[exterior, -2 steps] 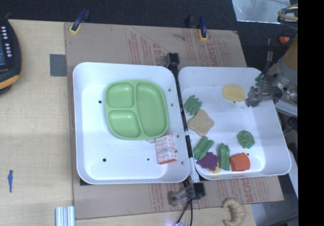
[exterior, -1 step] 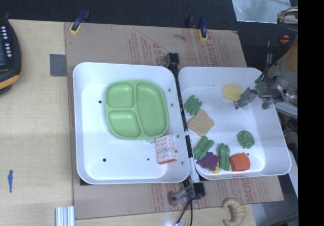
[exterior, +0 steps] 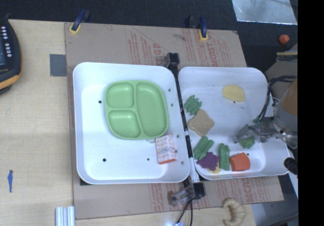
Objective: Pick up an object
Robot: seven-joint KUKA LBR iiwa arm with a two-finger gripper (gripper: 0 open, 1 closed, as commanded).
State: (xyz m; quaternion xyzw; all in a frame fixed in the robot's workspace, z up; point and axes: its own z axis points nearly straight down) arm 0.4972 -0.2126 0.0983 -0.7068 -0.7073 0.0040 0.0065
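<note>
My gripper [exterior: 245, 133] reaches in from the right edge and sits low over the right part of the right bin [exterior: 223, 77]. A small green piece [exterior: 247, 142] lies just below its tip, partly covered by it; whether they touch is unclear. Other items in this bin are a yellow piece [exterior: 233, 93] at the back, a green leafy piece [exterior: 192, 103], a tan bread slice [exterior: 201, 122], two green pods [exterior: 203, 145], a purple piece [exterior: 208, 160] and an orange-red block [exterior: 239, 162].
The left bin [exterior: 86, 134] holds a green divided plate [exterior: 136, 109] and a small red-and-white packet [exterior: 165, 149]. Clamps [exterior: 202, 29] pin the cardboard at the back. A tan curled object [exterior: 234, 211] lies outside the bins at the front.
</note>
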